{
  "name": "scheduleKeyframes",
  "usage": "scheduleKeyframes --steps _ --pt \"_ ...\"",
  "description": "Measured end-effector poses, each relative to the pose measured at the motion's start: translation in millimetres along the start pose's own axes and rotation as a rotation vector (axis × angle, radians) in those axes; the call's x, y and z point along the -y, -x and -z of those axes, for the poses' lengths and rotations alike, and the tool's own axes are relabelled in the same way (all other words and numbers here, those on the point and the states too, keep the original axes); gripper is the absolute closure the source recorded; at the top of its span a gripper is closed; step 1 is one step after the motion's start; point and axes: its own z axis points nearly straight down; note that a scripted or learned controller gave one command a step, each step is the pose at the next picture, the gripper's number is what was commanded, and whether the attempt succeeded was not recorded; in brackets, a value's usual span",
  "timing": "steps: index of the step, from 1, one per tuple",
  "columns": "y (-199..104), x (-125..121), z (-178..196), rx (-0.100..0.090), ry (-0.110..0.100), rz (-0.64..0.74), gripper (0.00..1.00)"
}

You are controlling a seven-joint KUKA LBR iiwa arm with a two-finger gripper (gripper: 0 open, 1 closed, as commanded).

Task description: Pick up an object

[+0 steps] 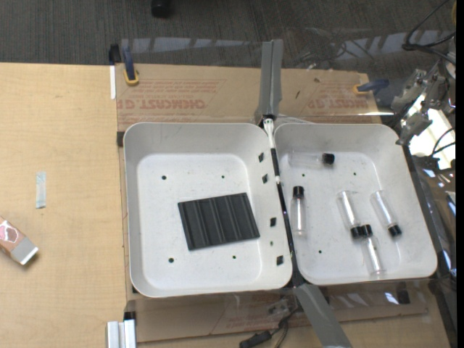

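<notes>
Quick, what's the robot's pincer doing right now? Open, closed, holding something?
Pincer: cannot be told; it sits at the right bin's far corner, too cluttered to read.

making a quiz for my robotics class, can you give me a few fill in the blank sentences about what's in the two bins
1. The dark grey ribbed rectangular mat lies in the ____ white bin.
2. The clear plastic tubes with black caps lie in the ____ white bin.
3. The small pink and white packet lies on the brown bench, ____ both bins.

Missing words: left; right; outside
</notes>
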Motion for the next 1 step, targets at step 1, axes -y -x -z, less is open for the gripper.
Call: scheduleKeyframes --steps 1 --pt "-1.1 0.8 125.1 0.002 0.0 0.103 0.0"
